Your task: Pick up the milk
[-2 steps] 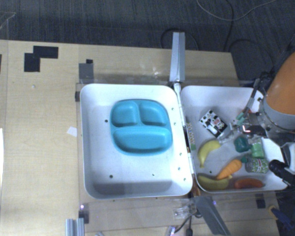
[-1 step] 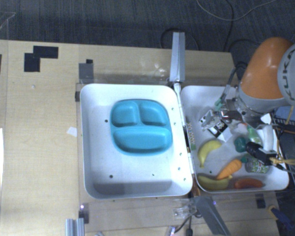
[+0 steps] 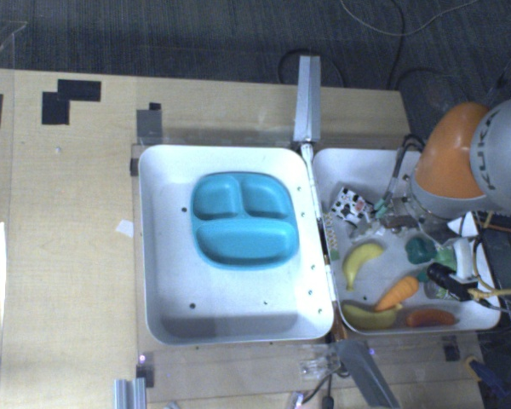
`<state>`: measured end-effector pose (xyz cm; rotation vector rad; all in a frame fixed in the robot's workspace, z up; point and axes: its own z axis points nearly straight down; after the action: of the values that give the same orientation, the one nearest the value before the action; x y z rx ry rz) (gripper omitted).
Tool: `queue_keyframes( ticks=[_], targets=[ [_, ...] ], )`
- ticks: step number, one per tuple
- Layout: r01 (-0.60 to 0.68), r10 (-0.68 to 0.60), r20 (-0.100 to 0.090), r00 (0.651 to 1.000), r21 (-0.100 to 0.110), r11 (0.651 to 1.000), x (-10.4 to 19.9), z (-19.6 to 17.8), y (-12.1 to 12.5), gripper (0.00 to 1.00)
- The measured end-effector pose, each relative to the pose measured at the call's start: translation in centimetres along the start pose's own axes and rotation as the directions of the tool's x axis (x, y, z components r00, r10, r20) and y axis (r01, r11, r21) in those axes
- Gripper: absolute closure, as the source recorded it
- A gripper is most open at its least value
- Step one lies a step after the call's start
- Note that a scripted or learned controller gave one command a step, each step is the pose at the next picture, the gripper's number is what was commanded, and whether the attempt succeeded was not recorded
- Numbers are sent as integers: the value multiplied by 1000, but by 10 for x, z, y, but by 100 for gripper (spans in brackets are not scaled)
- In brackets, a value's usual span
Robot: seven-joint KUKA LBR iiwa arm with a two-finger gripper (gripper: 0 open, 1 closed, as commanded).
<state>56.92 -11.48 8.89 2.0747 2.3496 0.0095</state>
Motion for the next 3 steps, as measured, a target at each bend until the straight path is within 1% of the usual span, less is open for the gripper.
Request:
queue_keyframes(
  ticks=[1, 2, 3],
  targets=[
    [3, -3, -2, 1000, -3, 1000, 2, -9, 3, 100],
    [-318, 318, 2, 948, 8, 948, 98, -147, 10, 100],
    [-318, 318, 2, 948, 8, 948, 98, -147, 10, 0]
  ],
)
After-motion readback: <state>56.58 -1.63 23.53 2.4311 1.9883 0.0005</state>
